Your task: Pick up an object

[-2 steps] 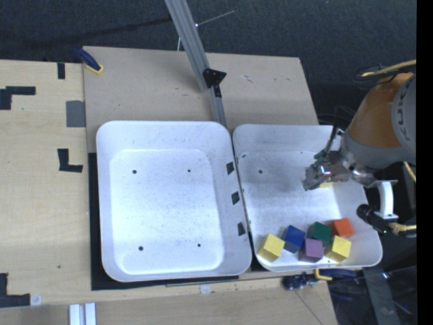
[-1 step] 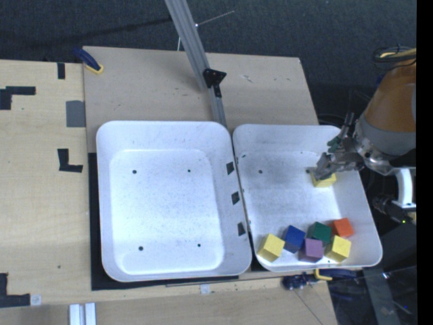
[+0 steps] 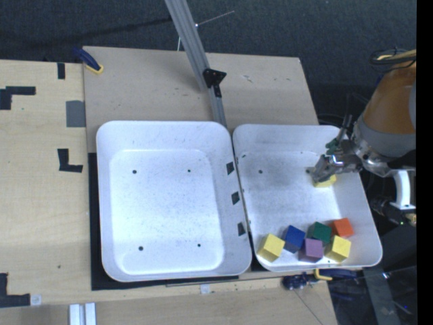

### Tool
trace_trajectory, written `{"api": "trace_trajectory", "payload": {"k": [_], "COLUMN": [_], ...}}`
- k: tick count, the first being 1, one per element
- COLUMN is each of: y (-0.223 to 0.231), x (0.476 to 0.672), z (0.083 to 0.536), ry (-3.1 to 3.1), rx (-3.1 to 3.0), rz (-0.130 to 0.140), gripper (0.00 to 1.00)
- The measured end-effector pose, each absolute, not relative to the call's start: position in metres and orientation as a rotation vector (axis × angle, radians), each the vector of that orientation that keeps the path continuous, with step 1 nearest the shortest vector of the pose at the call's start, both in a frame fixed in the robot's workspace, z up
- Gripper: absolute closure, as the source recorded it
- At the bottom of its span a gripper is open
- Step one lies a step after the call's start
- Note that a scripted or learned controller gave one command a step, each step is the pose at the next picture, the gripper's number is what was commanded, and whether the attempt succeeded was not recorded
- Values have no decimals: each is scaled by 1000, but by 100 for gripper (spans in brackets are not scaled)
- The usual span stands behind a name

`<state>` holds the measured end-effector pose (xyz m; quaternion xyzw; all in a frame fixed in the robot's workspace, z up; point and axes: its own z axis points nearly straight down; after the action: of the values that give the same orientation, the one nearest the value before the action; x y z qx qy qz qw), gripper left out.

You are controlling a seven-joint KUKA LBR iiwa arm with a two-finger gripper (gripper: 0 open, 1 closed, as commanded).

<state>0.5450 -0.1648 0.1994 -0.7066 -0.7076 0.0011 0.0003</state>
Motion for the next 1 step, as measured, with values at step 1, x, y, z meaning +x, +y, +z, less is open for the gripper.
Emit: {"api": "trace_trajectory", "payload": {"k": [1], "y": [-112], "x": [561], "z": [213], "ry": [-2228], "rx": [-2212], "rz": [-2], "gripper": [100]}}
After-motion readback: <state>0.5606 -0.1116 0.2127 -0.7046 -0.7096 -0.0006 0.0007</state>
